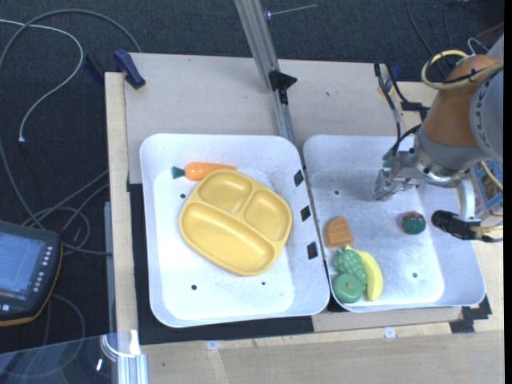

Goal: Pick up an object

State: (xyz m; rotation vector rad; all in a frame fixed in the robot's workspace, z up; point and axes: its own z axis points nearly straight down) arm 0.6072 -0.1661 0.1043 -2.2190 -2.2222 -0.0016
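A pale wooden bench (208, 94) stands on a dark carpeted floor (48, 174) with loose cables trailing across it, and a metal post (258, 34) rises from the bench's back edge. The yellow plate (234, 221), a compartment dish with three sections, serves as the landmark here. Far to its left, off the bench, lies a handheld control tablet (24, 270). The plate itself sits in the left bin (160, 294), roughly in the middle. Just beyond the plate's upper left edge lies a toy carrot (204, 169), orange with a green tip, apparently touching the plate's rim.

To the right of the plate, across the divide, is the right bin (448, 294). Nearest the plate in that bin is a small orange-brown waffle-like toy (338, 232). Just below it, in the bin's near left corner, a cluster of toy food lies together: green grapes (349, 258), a green apple (347, 287) and a yellow banana (371, 274), all touching or nearly so. Farther right of the plate, a small round green toy with a red spot (414, 223) lies alone on the bin floor.

The gripper (390, 189) points down over the back part of the right bin, well right of the plate and up-left of the round green toy, apart from it. Whether the pincer is apart or together cannot be told; nothing is visibly between it. The grey arm (456, 126) with its orange band reaches in from the right.
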